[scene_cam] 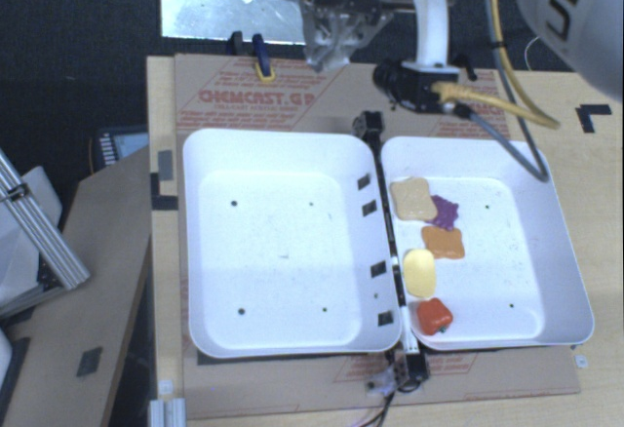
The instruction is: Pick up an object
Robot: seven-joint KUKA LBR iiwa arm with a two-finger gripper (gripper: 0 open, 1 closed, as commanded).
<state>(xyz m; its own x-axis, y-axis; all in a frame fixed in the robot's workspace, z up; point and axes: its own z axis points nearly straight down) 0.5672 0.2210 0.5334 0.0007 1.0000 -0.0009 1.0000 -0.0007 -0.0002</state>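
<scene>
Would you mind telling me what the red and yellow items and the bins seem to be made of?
Red item: probably moulded plastic, glossy highlight, like toy food. Yellow item: likely the same, smooth, duller sheen. Right bin and left bin: apparently thin formed white plastic, with rounded corners and rolled rims.

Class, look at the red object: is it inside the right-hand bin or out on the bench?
Inside. The red object lies on the floor of the right-hand bin, in its near-left corner.

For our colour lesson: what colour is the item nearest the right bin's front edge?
Red-orange, seen in the camera view.
</scene>
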